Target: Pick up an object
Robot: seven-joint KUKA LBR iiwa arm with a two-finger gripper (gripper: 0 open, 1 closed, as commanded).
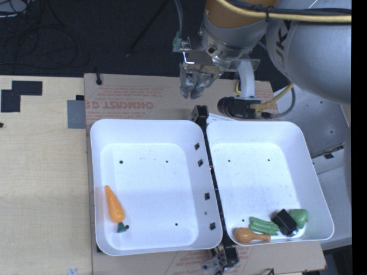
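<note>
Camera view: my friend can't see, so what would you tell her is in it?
A grey robot arm's gripper hangs above two shallow white plastic bins. The left bin holds an orange toy carrot; the right bin holds small green, black and tan toys.

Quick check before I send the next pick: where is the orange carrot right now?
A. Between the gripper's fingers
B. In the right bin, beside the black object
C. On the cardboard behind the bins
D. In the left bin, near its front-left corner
D. The carrot lies on the floor of the left bin near its front-left corner, far from the gripper, which hangs above the cardboard behind the bins.
</note>
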